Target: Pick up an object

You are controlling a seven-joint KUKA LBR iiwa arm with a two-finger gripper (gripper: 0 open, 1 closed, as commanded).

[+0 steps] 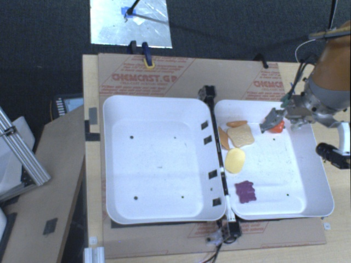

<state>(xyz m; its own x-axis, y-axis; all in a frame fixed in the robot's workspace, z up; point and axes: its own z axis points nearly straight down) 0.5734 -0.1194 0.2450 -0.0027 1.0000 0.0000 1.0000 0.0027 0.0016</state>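
We are hovering our end effector (272, 124) at the frame's right, grip state unclear, just beside the small red object (278, 127) in the right bin (312, 174); likely light, pinch its middle.

You've got two white bins: the left bin (159, 160) and the right bin (296, 185). One arm (332, 70), one gripper (272, 120) on it. Five loose items, all in the right bin: one orange sausage-shaped piece (237, 124), one tan bread-like slice (241, 136), one narrow brown-orange piece (223, 139) along the bin's left wall, one yellow rounded piece (235, 160), one purple lumpy piece (245, 191). You also get one red-orange item (278, 127) just by the gripper, partly hidden, so kind unclear; that makes six. One shiny foil sheet (130, 14) lies beyond the bench. One cardboard sheet (164, 76) lies under both bins.
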